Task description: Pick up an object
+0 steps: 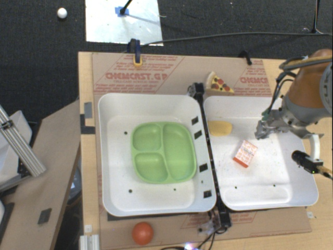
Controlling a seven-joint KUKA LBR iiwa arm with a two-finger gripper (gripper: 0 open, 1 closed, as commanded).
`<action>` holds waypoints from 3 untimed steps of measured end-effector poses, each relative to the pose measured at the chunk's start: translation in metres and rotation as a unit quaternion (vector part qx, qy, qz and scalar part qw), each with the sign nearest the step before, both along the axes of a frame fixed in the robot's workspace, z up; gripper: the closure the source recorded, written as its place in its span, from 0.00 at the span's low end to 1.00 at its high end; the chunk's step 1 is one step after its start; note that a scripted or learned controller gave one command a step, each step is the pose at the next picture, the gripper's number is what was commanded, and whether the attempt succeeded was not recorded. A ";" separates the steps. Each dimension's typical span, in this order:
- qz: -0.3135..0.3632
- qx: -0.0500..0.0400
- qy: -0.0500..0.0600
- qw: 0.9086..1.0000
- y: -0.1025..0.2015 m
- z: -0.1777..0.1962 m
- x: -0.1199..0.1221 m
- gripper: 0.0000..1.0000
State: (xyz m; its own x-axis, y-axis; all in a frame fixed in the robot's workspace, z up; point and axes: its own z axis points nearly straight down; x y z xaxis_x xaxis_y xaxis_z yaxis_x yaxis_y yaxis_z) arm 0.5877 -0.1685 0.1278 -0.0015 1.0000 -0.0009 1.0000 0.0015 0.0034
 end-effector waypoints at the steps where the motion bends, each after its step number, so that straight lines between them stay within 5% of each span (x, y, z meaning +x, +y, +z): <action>1: 0.002 0.000 -0.002 1.000 0.008 0.059 0.007 1.00; 2: 0.002 0.000 -0.002 1.000 0.008 0.108 0.008 1.00; 3: 0.003 0.001 0.001 1.000 0.065 0.103 0.011 1.00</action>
State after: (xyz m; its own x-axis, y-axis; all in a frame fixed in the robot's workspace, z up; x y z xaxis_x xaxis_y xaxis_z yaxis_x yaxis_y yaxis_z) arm 0.5990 -0.1031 0.2306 -0.0083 1.0000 0.0006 1.0000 0.0083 0.0017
